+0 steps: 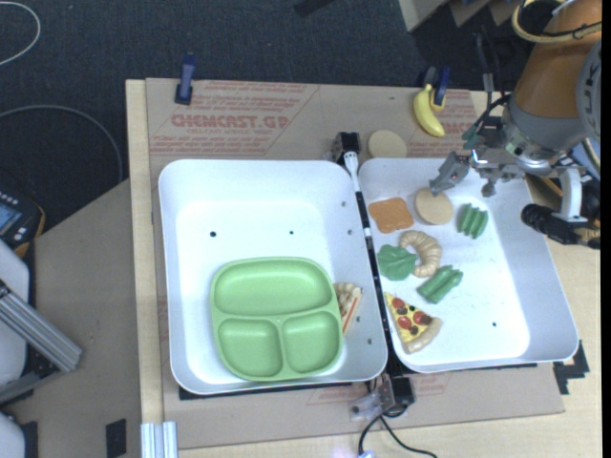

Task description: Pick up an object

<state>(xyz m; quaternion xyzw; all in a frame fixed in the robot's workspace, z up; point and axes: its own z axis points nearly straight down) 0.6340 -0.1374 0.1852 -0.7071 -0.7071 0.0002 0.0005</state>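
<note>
the two white bins are sitting side by side on a brown cardboard sheet, smooth shallow plastic with rounded corners. the left bin is holding a pale green divided plate, glossy, with three compartments, and a small striped piece is lying just beside its right edge. the right bin is carrying the toy food.

the arm, grey with an orange band, is reaching in from the right, and the gripper is hovering over the far end of the right bin. its two fingers are standing spread, with nothing between them. the nearest thing is the round beige cookie, lying flat just below the left fingertip, beside the orange toast slice.

a flat disc is offering little to pinch, so i judge the fingers should be coming straight down astride its rim, centred, then closing gently.

smaller pieces are lying nearby: a curled croissant, a crinkled lettuce leaf, two ridged green pods, a pizza wedge. a banana is resting outside on the cardboard.
</note>
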